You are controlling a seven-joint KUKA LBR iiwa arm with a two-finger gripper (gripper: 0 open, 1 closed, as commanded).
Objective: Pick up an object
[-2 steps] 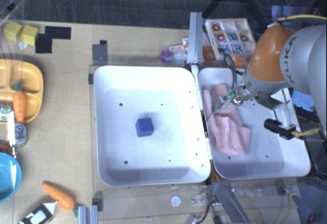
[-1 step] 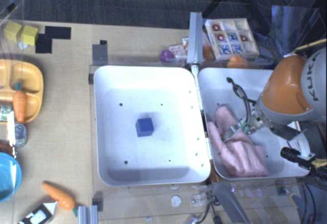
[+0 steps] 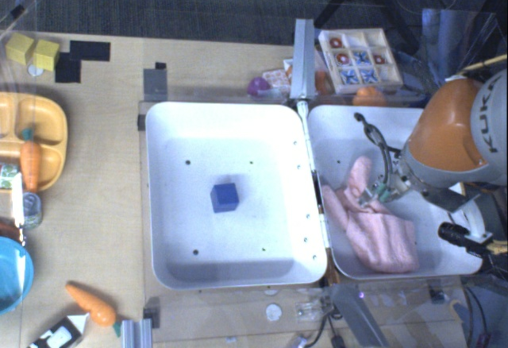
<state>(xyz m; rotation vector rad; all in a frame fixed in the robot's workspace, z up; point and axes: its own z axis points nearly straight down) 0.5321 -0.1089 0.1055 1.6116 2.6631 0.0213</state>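
The claw (image 3: 373,194) was down in the right bin (image 3: 421,117), touching the pink cloth (image 3: 373,231) at its upper edge; whether it was spread or pinching the fabric could not be told. The cloth lay crumpled along that bin's left wall toward the front edge. A blue cube (image 3: 225,196) sat near the middle of the left bin (image 3: 198,120), well apart from the arm (image 3: 452,136).

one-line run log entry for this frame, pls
task: pick object | end effector: right bin, down on pink cloth | lift: not yet | left bin: blue cube
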